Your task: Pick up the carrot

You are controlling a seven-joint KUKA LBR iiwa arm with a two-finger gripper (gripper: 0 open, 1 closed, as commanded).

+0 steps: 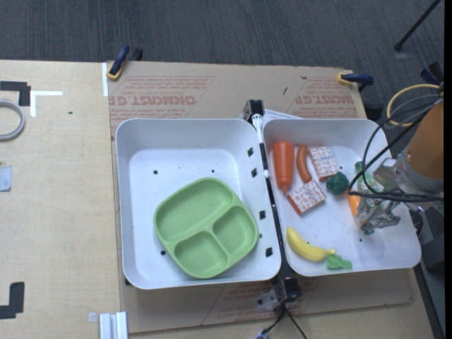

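Observation:
The carrot (283, 164), orange and tapered, lies lengthwise at the left side of the right bin (395, 256), close to the wall between the two bins. My gripper (369, 216) is low over the right part of that bin, well to the right of the carrot and apart from it. A small orange piece (353, 205) lies just left of the gripper; whether it touches the gripper is unclear.
Beside the carrot lie a thin red-orange sausage-like item (304, 162), two small red-and-white boxes (323, 162) (306, 196) and a dark green item (337, 183). A banana (308, 247) and a green piece (340, 263) sit near the front. The left bin (134, 189) holds a green divided plate (206, 227).

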